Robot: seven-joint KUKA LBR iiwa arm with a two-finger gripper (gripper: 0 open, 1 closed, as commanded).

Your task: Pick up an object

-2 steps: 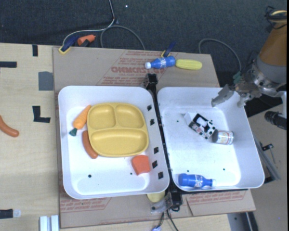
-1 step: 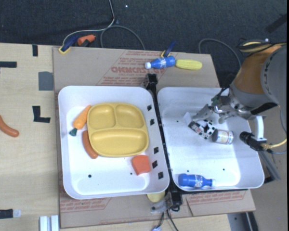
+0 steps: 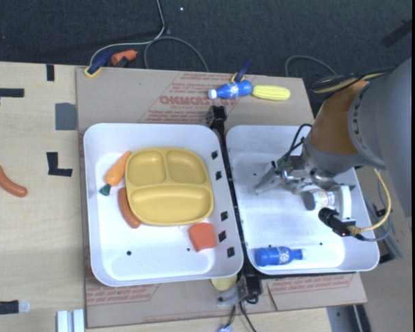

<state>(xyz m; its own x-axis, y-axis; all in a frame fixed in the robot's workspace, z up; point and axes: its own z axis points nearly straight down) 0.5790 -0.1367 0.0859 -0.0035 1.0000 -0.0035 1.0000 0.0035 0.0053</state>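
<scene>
Bottle (image 3: 278, 256) lies unobstructed; hand (image 3: 268, 178) blurred, nothing visibly in it.

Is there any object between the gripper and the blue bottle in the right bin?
Nothing visible. The gripper hangs over bare bin floor in the right bin; the blue bottle lies alone near the front wall, with open floor between them.

Red "CHEMCRA…" lettering, partly hidden, on the cardboard sheet (image 3: 173, 95) beneath the bins.
</scene>
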